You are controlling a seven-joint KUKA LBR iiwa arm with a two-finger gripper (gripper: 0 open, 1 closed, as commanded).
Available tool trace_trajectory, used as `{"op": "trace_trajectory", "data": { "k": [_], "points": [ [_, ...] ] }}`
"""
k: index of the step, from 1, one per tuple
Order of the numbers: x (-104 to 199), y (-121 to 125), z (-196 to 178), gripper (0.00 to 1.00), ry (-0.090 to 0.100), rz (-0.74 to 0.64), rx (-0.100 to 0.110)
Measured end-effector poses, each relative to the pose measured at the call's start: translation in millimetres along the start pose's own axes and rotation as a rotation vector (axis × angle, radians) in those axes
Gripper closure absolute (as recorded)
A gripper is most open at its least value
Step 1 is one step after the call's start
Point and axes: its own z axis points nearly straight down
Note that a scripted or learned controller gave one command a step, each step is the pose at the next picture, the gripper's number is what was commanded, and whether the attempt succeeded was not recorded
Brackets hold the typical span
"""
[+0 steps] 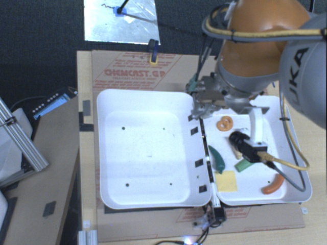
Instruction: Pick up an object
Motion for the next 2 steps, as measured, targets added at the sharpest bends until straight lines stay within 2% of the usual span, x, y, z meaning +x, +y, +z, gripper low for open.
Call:
{"op": "trace_trajectory", "data": {
  "k": [1,2],
  "points": [
    [-56.8,34.0,29.0,1.00,-0.005,0.010,0.011],
    [29.2,38.4,-13.4,1.00,-0.001,-0.001,0.007]
  ]
}}
